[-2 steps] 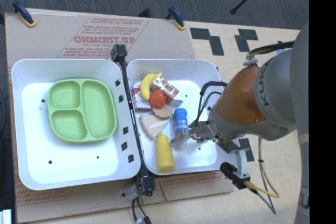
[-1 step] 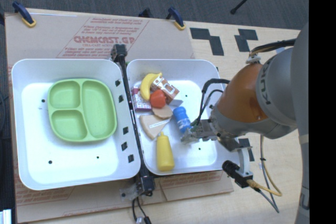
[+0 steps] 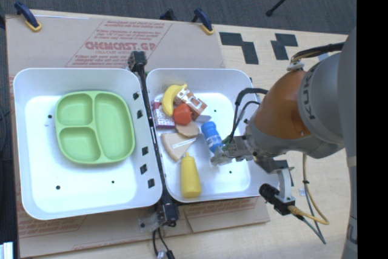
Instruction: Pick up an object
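Hovering low in the right bin, the gripper, finger state unclear, sits just right of the blue bottle.

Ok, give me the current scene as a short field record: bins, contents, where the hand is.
left bin: green divided plate
right bin: banana, red tomato, blue bottle, yellow mustard bottle, sandwich wedge, small packets
hand: low in right bin, beside the blue bottle's lower end
grasp: cannot tell
arm: enters from the right
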Motion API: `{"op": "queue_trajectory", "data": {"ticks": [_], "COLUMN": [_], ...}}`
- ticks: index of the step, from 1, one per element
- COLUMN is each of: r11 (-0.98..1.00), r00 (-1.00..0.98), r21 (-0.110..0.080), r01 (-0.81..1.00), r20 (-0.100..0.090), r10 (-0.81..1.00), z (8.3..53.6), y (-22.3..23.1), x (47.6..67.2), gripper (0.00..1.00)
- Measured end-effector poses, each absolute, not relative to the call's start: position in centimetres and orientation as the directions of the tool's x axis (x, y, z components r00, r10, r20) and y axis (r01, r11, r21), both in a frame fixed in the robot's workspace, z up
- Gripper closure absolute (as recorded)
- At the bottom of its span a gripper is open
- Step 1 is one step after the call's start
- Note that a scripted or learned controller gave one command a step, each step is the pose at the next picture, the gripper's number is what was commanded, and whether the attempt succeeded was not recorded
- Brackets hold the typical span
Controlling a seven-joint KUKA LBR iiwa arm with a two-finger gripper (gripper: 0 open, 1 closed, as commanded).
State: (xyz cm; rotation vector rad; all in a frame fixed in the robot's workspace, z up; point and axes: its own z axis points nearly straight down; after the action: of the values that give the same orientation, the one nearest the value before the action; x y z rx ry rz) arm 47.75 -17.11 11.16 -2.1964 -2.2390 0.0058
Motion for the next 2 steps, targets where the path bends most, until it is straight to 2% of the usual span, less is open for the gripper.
{"op": "queue_trajectory", "data": {"ticks": [1,2], "r11": [0.005,0.005], "r00": [-0.005,-0.005], "r21": [-0.002,-0.002], "r01": [1.000,1.000], "r20": [0.001,0.001], "r10": [1.000,1.000], "z": [14.68,14.66], "y": [-18.34,-18.34], "x": [53.16,53.14], "gripper": [1.00,0.00]}}
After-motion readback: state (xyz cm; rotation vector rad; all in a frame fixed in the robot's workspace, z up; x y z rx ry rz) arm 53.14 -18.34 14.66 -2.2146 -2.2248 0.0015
